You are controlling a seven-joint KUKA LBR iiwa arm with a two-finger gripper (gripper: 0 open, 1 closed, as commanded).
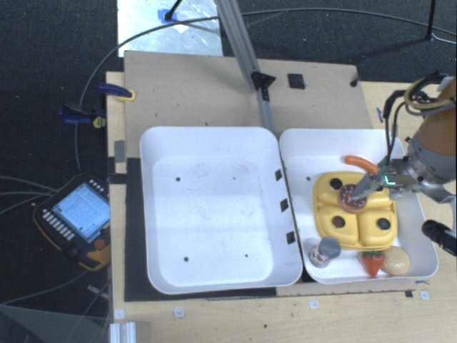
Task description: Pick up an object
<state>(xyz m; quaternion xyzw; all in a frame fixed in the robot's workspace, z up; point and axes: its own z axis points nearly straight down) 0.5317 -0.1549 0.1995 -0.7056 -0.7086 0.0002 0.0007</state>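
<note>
The right bin (300, 156) holds a yellow moulded tray-like toy (355, 213) with dark round holes. An orange sausage-shaped piece (360, 164) lies just behind it. A small grey and red cup-like item (325, 251) sits at the bin's front, with an orange strawberry-like piece (373, 262) and a beige egg-shaped ball (396, 261) to its right. My gripper (357, 191) reaches in from the right and hovers over the yellow toy's upper left, its tip at a brownish ring-shaped object (350, 198) resting there.
The left bin (153, 191) sits beside the right one, sharing a clipped divider edge. A tilted grey pole (239, 38) rises behind the bins. A teach pendant (75, 216) lies on the floor at left. Cables run around the bench.
</note>
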